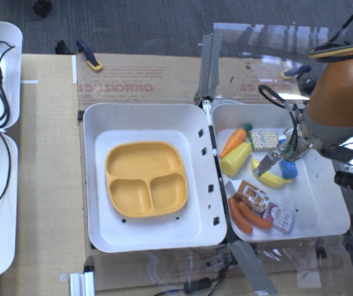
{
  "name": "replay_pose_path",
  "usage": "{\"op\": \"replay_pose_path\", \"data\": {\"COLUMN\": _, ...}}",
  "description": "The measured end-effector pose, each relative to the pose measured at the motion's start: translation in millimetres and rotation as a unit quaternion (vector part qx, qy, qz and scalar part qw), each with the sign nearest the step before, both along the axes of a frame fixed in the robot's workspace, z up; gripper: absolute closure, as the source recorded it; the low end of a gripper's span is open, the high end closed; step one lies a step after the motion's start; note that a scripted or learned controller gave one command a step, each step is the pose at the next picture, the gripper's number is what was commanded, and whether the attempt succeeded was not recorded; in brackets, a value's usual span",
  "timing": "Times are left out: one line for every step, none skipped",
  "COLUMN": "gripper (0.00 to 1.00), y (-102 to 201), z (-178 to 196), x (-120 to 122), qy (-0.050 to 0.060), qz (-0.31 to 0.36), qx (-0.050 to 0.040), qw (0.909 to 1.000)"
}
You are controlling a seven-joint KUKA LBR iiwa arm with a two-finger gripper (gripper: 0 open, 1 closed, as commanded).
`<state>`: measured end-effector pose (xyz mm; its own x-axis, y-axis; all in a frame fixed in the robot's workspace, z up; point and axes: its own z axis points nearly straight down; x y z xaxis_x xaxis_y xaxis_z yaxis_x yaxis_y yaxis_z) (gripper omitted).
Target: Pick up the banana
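The gripper point(268, 165) is hovering with jaws spread narrowly and holding nothing, directly above the banana point(273, 179), seemingly a light, smooth, curved toy best pinched across mid-body.

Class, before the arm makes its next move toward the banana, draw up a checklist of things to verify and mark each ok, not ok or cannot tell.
1. Banana in view in the right bin: ok.
2. Pincer positioned at the banana: ok, it sits at the banana's upper left end.
3. Banana seen between the pincer's fingers: cannot tell.
4. Clear room around the banana: not ok, a blue object touches it and the yellow bottle lies close.
5. Yellow tray in the left bin out of the arm's way: ok.
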<state>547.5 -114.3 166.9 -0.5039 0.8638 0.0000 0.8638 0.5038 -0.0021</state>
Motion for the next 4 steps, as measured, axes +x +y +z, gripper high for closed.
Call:
{"op": "replay_pose_path", "data": {"gripper": 0.00, "y": -4.8, "z": -61.0, "x": 7.0, "qy": -0.003, "qz": 0.015, "qx": -0.0009, "qw": 0.9999}}
{"op": "replay_pose_path", "data": {"gripper": 1.00, "y": -5.3, "z": -52.5, "x": 7.2, "qy": -0.003, "qz": 0.013, "qx": -0.0008, "qw": 0.9999}}
{"op": "replay_pose_path", "data": {"gripper": 1.00, "y": 2.4, "z": -66.5, "x": 34.8, "qy": -0.011, "qz": 0.105, "qx": -0.0034, "qw": 0.9944}}
{"op": "replay_pose_path", "data": {"gripper": 0.00, "y": 4.4, "z": -74.7, "x": 29.8, "qy": -0.002, "qz": 0.105, "qx": -0.0005, "qw": 0.9944}}
